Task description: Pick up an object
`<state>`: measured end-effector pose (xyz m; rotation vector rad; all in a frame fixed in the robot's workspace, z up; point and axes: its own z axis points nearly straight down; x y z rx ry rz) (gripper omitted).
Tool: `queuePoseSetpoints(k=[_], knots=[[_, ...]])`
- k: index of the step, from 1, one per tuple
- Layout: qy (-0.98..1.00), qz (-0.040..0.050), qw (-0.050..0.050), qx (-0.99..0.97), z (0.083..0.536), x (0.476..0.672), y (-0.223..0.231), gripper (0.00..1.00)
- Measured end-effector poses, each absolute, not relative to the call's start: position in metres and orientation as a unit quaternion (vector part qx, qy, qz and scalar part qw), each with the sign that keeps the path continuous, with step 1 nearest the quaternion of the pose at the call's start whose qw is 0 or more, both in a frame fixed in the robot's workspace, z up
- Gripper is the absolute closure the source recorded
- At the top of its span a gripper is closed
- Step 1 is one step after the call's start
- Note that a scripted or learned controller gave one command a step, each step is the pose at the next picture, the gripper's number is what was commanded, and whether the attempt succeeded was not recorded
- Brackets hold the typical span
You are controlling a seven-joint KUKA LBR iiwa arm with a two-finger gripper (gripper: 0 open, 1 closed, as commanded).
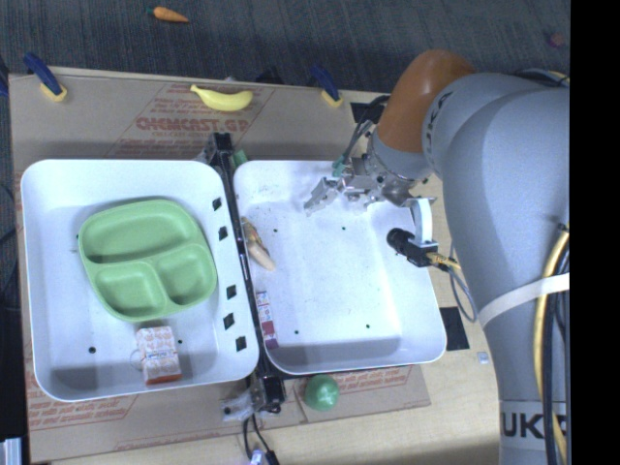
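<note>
Gripper (pixel 320 198) fingers are seen spread and holding nothing above the right bin (pixel 387 332), while a pale banana-like object (pixel 258 245) is left lying well apart by that bin's left wall.

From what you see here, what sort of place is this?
Probably a robot lab bench set up for grasping trials. Two white bins sit clamped on cardboard, holding toy items such as a green divided tray and a small carton; a grey arm's tool hangs over the right bin.
</note>
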<state>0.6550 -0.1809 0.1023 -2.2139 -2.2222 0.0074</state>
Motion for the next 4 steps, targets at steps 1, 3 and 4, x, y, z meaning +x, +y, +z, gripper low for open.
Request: queuePoseSetpoints(k=[1, 3, 4], knots=[[-0.709, -0.0004, -0.001, -0.706, 0.212, 0.658, -0.203, 0.0], [-0.711, 0.0008, 0.001, -0.703, 0.103, 0.657, -0.196, 1.0], [-0.711, 0.0009, 0.001, -0.703, 0.103, 0.657, -0.196, 0.0]])
